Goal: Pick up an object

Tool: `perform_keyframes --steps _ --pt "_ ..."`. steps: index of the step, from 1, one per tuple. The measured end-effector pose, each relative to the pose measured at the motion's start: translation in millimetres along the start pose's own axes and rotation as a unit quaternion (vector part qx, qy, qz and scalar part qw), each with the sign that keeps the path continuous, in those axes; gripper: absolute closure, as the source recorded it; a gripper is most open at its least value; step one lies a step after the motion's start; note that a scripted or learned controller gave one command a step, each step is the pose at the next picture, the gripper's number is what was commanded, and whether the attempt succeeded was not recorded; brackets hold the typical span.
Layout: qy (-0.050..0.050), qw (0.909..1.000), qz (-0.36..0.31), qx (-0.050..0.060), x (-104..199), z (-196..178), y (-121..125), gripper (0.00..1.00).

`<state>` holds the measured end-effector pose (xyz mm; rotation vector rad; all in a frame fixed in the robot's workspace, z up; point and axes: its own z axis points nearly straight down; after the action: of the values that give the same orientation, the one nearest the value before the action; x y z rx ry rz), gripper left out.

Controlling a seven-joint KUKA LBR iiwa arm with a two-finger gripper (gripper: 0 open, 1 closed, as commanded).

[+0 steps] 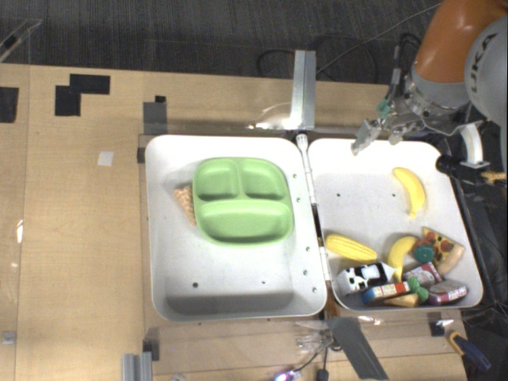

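Overhead, the arm (pixel 464 42) is reaching in from the right, its orange band sitting high near the top right corner and its grey wrist angling down and leftward toward the far edge of the right bin (pixel 373 205). The gripper (pixel 373 133) is hanging just over that bin's back rim, tilted, with its fingers pointing left and slightly down; nothing is showing between them, and whether they are apart or together I cannot tell at this size.

Inside the right bin, a banana (pixel 410 190) is lying alone on the open white floor, near the gripper but apart from it. Well away toward the front of the same bin, a corn cob (pixel 350 248) is lying beside a second, smaller banana (pixel 399 252), and both are touching a crowded pile: a black and white toy cow (pixel 363 277), a pizza slice (pixel 441 250), and several small packets too jumbled to tell apart.

In the left bin (pixel 171 252), a green divided plate (pixel 240 200) is sitting near the middle, with a waffle-textured tan piece (pixel 185 203) peeking out from under its left edge. Both bins are resting side by side on the wooden counter (pixel 71 228).
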<state>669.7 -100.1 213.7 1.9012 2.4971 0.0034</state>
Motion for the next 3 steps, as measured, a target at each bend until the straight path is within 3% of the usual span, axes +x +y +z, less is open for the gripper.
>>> perform_keyframes --steps 1,2,3 --pt "0.000 0.9833 0.182 0.000 -35.9 -10.5 -10.0 0.00" --pt "0.001 0.9964 0.085 0.001 -51.3 71.3 -71.6 0.00" --pt "-0.001 0.9998 0.018 -0.009 -81.8 116.8 -72.4 0.00"
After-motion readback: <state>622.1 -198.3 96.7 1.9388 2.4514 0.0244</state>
